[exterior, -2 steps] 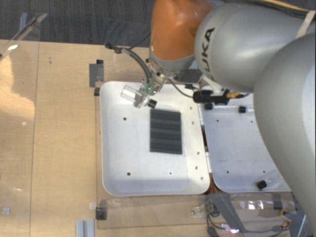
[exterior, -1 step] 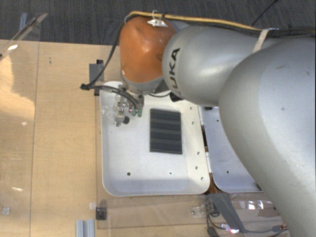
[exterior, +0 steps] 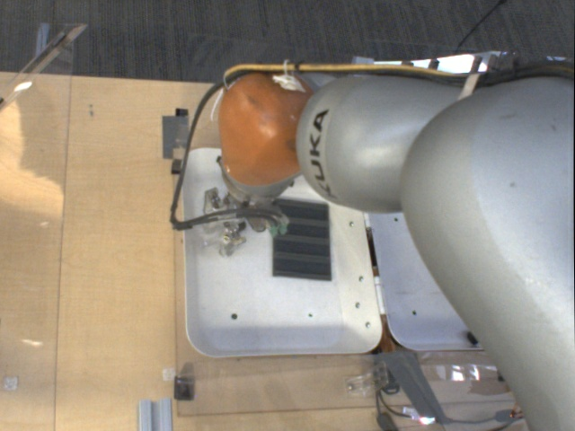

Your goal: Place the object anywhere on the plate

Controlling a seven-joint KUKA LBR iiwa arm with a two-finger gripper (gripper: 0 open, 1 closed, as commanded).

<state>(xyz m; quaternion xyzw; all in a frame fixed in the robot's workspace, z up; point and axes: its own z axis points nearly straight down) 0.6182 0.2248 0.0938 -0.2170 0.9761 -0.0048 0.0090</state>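
Pincer [exterior: 232, 232] hangs over the left bin [exterior: 269, 330] at nine o'clock of a dark ribbed plate [exterior: 302, 239] — its state I cannot tell. Any object there looks small, probably light — take it across the middle.

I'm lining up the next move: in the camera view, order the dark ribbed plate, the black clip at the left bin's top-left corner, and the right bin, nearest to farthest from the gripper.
From the gripper:
1. Dark ribbed plate, just right of it in the left bin.
2. Black clip, up-left at the bin's corner.
3. Right bin, farthest right, under the arm.
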